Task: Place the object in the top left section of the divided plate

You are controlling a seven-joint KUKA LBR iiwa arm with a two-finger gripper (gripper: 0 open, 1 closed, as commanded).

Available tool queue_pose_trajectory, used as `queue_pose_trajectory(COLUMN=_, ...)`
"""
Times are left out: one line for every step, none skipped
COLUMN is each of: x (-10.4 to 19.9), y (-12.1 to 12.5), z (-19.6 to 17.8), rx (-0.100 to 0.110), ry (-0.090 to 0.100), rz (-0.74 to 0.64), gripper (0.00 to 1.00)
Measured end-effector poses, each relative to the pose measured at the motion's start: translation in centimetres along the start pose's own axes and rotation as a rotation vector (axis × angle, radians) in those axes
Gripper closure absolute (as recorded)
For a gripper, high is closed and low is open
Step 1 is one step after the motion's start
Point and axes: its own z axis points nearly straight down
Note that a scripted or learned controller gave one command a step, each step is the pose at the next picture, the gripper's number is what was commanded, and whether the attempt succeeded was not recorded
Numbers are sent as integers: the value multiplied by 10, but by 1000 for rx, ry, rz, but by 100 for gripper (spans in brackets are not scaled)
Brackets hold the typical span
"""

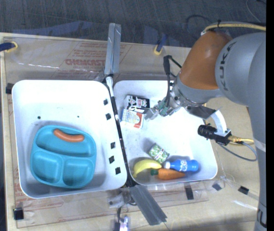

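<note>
Left bin (26, 95): blue divided plate (62, 158), hot dog (69, 135) lying in its top section. Right bin (202, 150): milk carton (134, 110), gripper (160, 110) just beside it, grip state unclear; can, banana, carrot, bottle clustered at front edge.

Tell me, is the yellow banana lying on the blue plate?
No, the yellow curved banana lies in the right white bin, while the blue divided plastic plate in the left white bin bears an orange sausage.

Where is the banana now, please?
The banana lies in the right bin, near its front edge, beside the carrot and the blue bottle.
</note>
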Motion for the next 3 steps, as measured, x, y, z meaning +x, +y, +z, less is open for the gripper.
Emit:
queue_pose_trajectory(x=13, y=59, z=79, rx=0, ry=1, rz=-164, gripper=100)
queue_pose_trajectory(x=13, y=60, z=68, rx=-1, ry=0, rz=-168, gripper=100)
queue_pose_trajectory(x=-50, y=-34, z=18, rx=-1, ry=-2, rz=-461, gripper=100)
